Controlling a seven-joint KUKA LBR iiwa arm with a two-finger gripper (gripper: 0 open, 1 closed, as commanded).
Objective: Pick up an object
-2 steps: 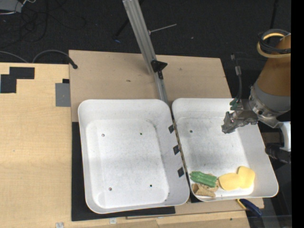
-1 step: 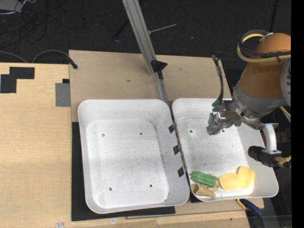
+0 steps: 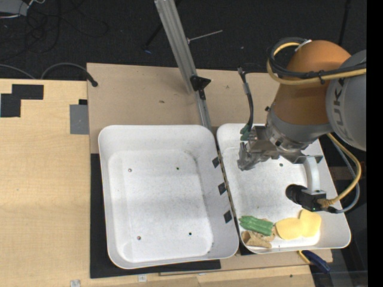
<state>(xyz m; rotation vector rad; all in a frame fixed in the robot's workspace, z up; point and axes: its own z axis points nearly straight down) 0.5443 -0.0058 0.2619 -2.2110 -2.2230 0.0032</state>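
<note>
My gripper (image 3: 245, 162) hangs over the upper left part of the right bin (image 3: 275, 184), near the divider between the bins. Nothing shows between its tips. Along the right bin's front edge lie a green object (image 3: 257, 224), a small tan object (image 3: 258, 238) just below it, and a yellow object (image 3: 298, 226) to their right. These objects sit well in front of the gripper, apart from it.
The left bin (image 3: 158, 193) lies beside the right one. A slanted metal bar (image 3: 179, 46) rises behind the bins. The arm's orange band (image 3: 311, 82) and a black cable fitting (image 3: 304, 197) hang over the right bin's right side.
</note>
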